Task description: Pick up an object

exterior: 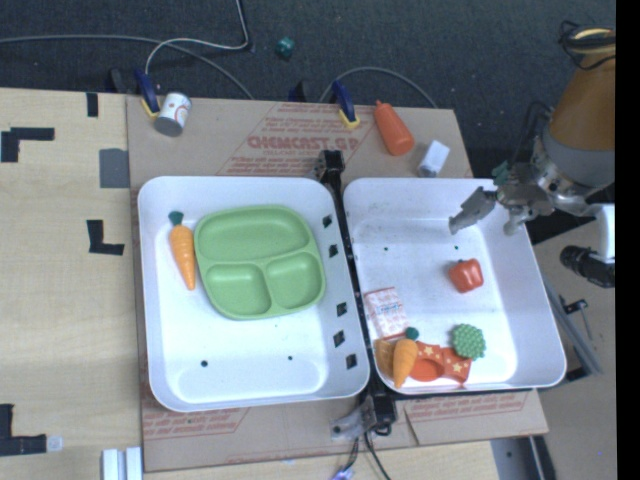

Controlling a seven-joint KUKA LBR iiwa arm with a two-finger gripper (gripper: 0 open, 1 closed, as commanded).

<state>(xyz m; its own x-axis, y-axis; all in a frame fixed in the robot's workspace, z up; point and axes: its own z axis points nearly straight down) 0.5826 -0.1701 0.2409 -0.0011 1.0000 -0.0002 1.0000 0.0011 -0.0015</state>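
Note:
My gripper (487, 222) hangs over the upper right part of the right bin (520, 268), its fingers open with nothing between them. A red pepper (466, 275) lies in that bin just below and slightly left of the gripper, apart from it. Further toward the front of the bin are a green bumpy piece (467, 341), a small carrot (404, 358) lying on a red and orange item (443, 363), and a pale wrapped packet (385, 311).
The left bin (160, 298) holds a green divided plate (262, 260) and a carrot (182, 251) by its left wall. Behind the bins on the cardboard lie an orange bottle (394, 129), a white cube (433, 156) and a small can (172, 113).

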